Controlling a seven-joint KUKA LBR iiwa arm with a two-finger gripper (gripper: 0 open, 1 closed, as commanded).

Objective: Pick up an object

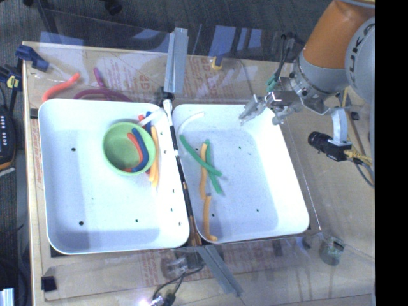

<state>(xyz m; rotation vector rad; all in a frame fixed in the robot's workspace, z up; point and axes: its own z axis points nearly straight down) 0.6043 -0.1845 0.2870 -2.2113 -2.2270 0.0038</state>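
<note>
Your gripper [263, 109] hung over the far right corner of the right bin [280, 196], its jaws standing apart with nothing between them. I'd judge it was parked high to keep clear before a reach. The likeliest targets, green sticks [201, 163] crossing an orange stick [204, 171], lay near that bin's left side. The left bin [70, 209] kept a green bowl [124, 148] with more sticks. Both bins sat on a cluttered wooden bench [344, 234] over dark carpet [210, 5].
</note>
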